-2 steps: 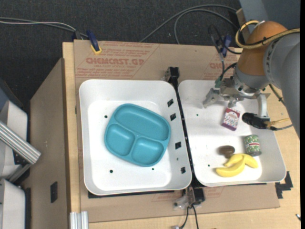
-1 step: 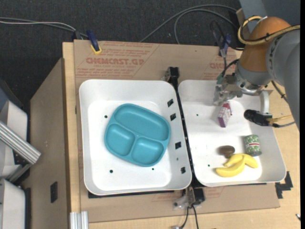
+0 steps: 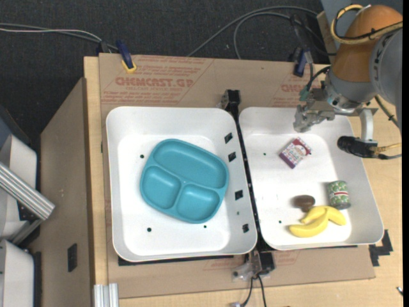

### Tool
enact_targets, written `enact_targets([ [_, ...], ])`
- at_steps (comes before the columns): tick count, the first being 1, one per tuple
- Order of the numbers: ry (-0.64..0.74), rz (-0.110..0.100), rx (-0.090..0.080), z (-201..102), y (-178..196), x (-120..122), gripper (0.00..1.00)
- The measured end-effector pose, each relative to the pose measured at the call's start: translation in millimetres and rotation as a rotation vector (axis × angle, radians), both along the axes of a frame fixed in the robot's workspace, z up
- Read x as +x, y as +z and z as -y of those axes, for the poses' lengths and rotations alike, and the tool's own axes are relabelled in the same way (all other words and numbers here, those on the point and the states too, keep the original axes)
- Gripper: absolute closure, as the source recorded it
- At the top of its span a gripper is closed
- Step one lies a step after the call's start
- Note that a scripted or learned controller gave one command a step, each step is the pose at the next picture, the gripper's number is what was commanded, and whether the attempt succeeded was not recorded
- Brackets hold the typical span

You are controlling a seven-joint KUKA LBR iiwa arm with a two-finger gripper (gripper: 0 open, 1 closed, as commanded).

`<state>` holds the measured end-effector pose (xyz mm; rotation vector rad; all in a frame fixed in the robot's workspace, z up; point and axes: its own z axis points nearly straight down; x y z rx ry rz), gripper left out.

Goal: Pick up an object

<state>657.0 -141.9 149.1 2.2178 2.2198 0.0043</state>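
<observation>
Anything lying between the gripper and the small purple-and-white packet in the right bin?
No. In the camera view the gripper hangs just above-right of the packet, and the stretch between them is bare white bin floor.

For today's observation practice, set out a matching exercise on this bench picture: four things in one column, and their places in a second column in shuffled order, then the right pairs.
Things:
1. blue divided plate
2. banana
3. small purple-and-white packet
4. gripper

Places:
A. near front edge of the right bin
B. middle of the left bin
C. over the right bin's far edge
D. upper middle of the right bin

Pairs: 1-B, 2-A, 3-D, 4-C
</observation>
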Motion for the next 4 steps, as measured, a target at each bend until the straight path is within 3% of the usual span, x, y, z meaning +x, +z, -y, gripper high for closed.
enact_targets([
  [2,0.001,0.001,0.0,-1,90,-5,1.0],
  [4,0.005,-0.007,0.004,-97,93,-35,1.0],
])
